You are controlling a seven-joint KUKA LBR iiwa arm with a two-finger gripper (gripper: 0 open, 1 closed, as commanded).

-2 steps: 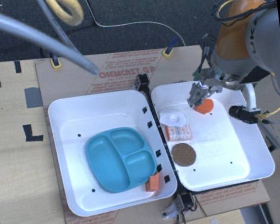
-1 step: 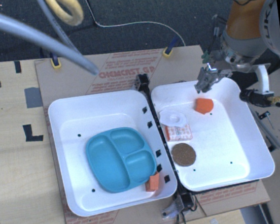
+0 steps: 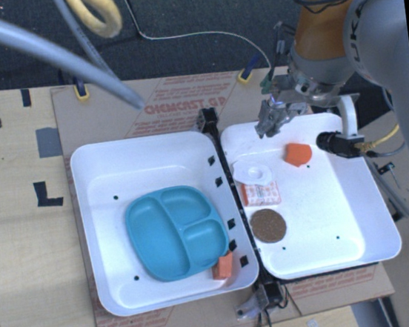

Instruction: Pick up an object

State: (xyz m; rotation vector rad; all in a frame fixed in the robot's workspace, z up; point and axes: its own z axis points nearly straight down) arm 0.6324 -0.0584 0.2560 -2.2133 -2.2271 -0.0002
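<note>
Camera view: red print on the cardboard sheet (image 3: 174, 104) under the bins reads "CHEMCAST", rest too small to read. A small sachet (image 3: 259, 193) in the right bin (image 3: 350, 244) has red print, unreadable.

Gripper (image 3: 268, 124) hangs over the far-left corner of the right bin, near the divider (image 3: 226, 186) between the bins; nothing seen between its fingers, and can't tell how wide they stand. Orange block (image 3: 298, 154) lies just right of and nearer than the gripper, apart from it. White round lid-like item (image 3: 253, 172) sits just far of the sachet; brown disc (image 3: 269, 225) just near of it. All three hug the right bin's left edge. Right and near parts of that bin are bare floor.

Left bin (image 3: 98, 210): blue divided plate (image 3: 176, 231) in the middle, small orange piece (image 3: 223, 267) at its near-right corner close to the bin wall.
</note>
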